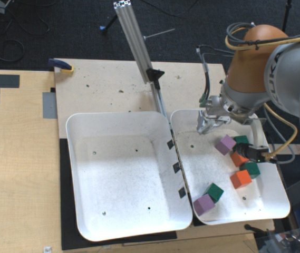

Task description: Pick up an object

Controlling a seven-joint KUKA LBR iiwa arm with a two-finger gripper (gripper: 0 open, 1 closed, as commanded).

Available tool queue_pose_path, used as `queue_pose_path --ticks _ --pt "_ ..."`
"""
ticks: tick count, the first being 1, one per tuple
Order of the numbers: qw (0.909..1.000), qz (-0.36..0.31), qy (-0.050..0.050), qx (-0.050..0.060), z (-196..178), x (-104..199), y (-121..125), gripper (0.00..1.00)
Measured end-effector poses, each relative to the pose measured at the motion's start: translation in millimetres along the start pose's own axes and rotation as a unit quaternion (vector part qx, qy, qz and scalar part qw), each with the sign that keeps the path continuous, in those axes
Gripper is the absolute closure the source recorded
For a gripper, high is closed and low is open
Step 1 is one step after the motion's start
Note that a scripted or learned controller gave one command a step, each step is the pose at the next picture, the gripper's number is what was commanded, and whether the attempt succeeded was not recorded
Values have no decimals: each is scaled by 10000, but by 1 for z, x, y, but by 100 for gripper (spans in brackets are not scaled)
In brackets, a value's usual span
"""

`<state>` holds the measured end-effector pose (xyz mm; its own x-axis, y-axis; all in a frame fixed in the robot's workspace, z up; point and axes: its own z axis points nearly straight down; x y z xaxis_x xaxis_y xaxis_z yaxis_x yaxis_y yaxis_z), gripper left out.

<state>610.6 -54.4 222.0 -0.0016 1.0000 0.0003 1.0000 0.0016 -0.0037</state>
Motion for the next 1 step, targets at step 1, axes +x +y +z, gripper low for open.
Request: queue_pose_path --ticks 1 --pt "10000 -9 9 13 8 47 -22 100"
